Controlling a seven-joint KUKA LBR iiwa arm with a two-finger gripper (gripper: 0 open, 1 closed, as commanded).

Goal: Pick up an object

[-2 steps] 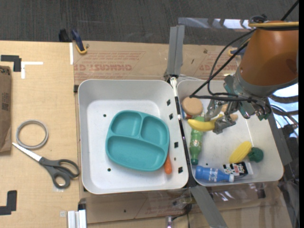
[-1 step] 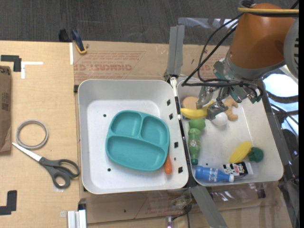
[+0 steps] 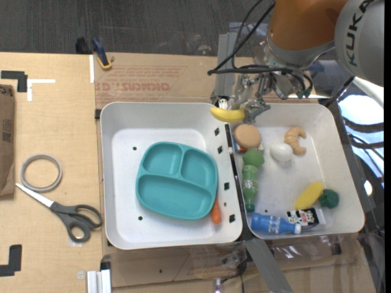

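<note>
One step: I read it as lifting, banana (image 3: 227,113) just below gripper (image 3: 249,102).
Grip: I cannot tell.
Next: I'd raise, check hold.

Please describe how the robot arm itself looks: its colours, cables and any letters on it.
The arm is light grey with a wide orange band above the wrist. Dark letters "KUK" show on the grey shell. Black cables loop beside it, and the gripper is metallic.

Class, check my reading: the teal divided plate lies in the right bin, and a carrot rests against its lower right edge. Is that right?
Not quite. The camera view shows the teal divided plate in the left bin, not the right one. The carrot does rest against its lower right edge.
</note>
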